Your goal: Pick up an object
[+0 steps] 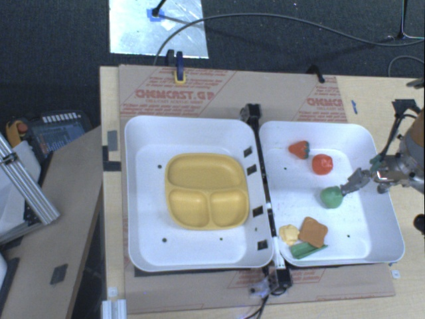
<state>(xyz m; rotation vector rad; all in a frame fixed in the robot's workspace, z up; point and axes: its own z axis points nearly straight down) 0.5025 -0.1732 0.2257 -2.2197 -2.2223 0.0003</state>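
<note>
Even, fairly bright overhead light falls across the scene, and the two white bins [199, 128] come close to washing out. A foil sheet [158, 17] at the top glares. Shadows are soft and short. The whole picture is slightly soft and grainy, and the dark floor [53, 38] shows speckled noise.

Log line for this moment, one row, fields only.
gripper: in right white bin, tips at round green object | grasp: unconfirmed | yellow divided tray: left bin, untouched
</note>
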